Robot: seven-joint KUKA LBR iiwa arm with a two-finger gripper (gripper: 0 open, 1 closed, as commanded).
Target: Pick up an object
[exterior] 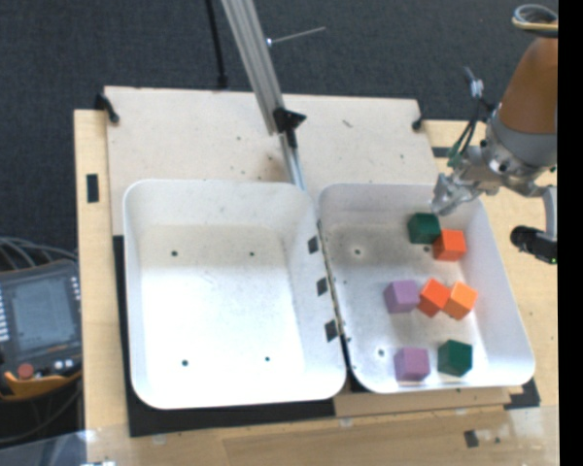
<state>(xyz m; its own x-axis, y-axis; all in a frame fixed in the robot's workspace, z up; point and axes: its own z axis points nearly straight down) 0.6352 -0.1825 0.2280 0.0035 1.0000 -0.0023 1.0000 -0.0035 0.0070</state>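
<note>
Seven blocks sitting in right bin (500,289) | gripper (451,200) hovering beside green block (424,228), approaching | finger state: cannot tell | next: lowering onto it.

Seven small cubes (433,296) in right bin (500,289): two green, two purple, three orange.

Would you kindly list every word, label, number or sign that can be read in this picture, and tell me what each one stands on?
No text can be read in the camera view.
Teach pendant beside the bench: its screen and buttons show marks too small and blurred to read.
Blocks in the right bin, such as the green block near the gripper: plain faces, no lettering.
Left bin: only dark specks, no writing.
</note>
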